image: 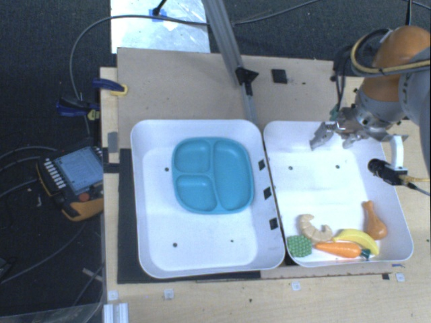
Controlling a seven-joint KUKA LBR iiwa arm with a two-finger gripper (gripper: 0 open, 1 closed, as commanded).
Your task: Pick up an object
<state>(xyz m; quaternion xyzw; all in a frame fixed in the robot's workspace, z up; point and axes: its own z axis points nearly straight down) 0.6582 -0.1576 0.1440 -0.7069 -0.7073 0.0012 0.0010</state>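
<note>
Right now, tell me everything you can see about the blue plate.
The blue plate is a rounded-square tray, plastic by the look, divided by raised ridges into three compartments: two on its left side, one long one on its right. It lies flat in the upper middle of the left bin, slightly rotated. Nothing is on it.

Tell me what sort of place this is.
Most likely a robotics lab bench set up for picking trials. Two white bins sit on a board, toy food such as a carrot is piled in the right one, and cables and a handheld controller lie on the dark floor alongside.
</note>
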